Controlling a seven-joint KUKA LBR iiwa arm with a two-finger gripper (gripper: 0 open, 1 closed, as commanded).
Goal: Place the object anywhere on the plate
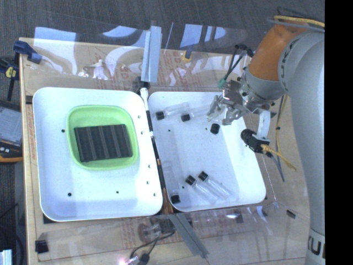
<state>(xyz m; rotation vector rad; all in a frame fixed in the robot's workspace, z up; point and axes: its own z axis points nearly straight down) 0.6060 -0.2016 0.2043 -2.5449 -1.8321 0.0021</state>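
- Over the upper right part of the right bin (pixel 251 189), the tool (pixel 223 110) hangs just above the floor of the bin; whether its grip is apart or together I cannot tell, and nothing can be seen held in it.
- Nearest to it are a clear tube with a black cap (pixel 175 111), lying just to its left along the bin's upper edge, and a small black cap (pixel 214 128) just below it.
- That tube's long axis runs roughly left to right, with a slight tilt.
- Two more capped tubes (pixel 208 186) lie side by side near the bin's lower edge, well apart from the tool, their long axes slanting down to the right.
- A further small black piece (pixel 175 199) sits in the bin's lower left corner.
- Count, as far as I can judge: three clear tubes, though the clear plastic makes this uncertain.
- One green plate (pixel 74 123) sits in the left bin (pixel 49 192), carrying a dark ribbed insert (pixel 103 142); it lies well to the left of the tool, across the divide between the two bins.
- One arm (pixel 284 48) serves both bins, so any carry would run leftward.
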